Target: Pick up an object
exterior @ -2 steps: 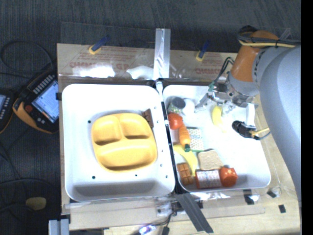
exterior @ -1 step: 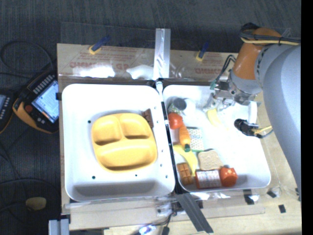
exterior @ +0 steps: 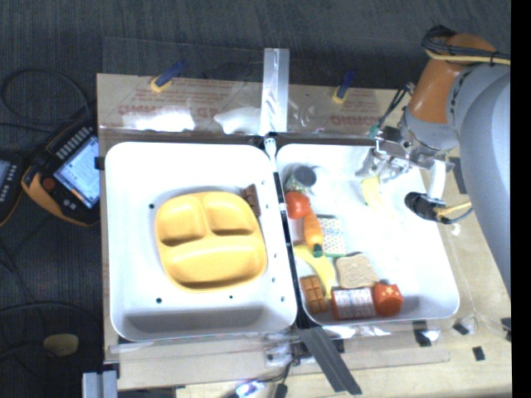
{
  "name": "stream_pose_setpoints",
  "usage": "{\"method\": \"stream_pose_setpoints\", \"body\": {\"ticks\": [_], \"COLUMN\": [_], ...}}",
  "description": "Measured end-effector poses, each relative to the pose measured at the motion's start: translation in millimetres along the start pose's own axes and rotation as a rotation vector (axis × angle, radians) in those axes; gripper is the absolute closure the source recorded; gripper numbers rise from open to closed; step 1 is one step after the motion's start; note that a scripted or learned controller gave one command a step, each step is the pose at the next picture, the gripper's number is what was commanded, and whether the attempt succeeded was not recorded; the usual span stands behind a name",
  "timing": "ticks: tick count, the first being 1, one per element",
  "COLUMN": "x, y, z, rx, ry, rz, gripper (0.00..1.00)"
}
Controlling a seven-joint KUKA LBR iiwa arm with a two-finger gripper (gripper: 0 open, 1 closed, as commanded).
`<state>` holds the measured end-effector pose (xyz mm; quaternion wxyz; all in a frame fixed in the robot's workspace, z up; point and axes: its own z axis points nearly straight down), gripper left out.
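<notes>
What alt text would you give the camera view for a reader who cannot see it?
The arm's tool hangs over the right bin's far right corner, above a pale yellow item. Toy foods line that bin's left side: a tomato, a carrot, a bread slice. The left bin holds a yellow divided plate.

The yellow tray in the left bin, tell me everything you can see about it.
The yellow tray looks like smooth, glossy plastic with rounded corners. It has three compartments: two smaller ones along its far side and one wide one along the near side. It lies flat and face up, turned slightly askew, in the middle of the left bin. A small brown object sits against its far right corner. Nothing visible lies in its compartments.
</notes>
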<state>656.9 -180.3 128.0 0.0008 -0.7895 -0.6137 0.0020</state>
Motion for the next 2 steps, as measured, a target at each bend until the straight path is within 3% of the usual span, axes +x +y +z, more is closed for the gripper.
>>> {"method": "stream_pose_setpoints", "body": {"ticks": [1, 2], "x": [14, 22], "y": [-31, -2], "z": [-90, -51], "rx": [0.0, 0.002], "ry": [-0.001, 0.001], "rz": [-0.092, -0.021], "gripper": [1.0, 1.0]}}
